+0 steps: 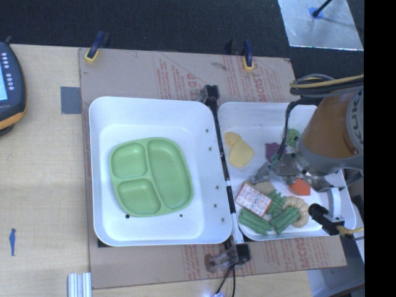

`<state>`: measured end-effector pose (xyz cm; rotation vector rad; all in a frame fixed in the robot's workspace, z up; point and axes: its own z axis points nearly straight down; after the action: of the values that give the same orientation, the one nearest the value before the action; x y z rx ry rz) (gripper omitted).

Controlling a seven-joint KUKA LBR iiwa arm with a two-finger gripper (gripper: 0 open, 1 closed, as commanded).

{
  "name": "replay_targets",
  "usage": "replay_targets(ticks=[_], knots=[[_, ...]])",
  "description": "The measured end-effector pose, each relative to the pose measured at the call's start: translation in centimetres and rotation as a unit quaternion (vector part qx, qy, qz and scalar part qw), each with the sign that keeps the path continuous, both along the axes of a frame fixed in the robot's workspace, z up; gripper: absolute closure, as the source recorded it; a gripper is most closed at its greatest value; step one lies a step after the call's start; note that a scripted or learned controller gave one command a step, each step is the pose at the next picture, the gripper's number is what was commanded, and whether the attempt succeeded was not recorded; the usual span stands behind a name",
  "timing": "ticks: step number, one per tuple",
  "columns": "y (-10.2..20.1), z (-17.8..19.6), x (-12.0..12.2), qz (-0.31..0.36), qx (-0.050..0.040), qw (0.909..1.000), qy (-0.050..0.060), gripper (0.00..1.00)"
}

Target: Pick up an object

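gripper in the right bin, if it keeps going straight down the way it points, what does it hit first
Probably the pale tan piece lying just under the gripper, right beside the red and white patterned block. Depth is hard to judge from this slanted view, so it may instead land on the white bin floor next to it.

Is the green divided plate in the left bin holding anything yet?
Empty. The green plate lies flat in the left bin, all three compartments bare.

bins [99, 166]: 2 | green plate [150, 176]: 1 | clamps [94, 46]: 2
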<state>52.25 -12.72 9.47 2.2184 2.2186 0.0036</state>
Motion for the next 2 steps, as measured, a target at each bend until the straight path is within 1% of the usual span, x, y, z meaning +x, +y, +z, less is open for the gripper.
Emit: replay_targets(ticks=[1,2], knots=[[-1.6,0.0,6.8,0.003,0.0000,1.0000,0.000,0.00],[-2.6,1.0,12.2,0.003,-0.0002,1.0000,0.001,0.00]])
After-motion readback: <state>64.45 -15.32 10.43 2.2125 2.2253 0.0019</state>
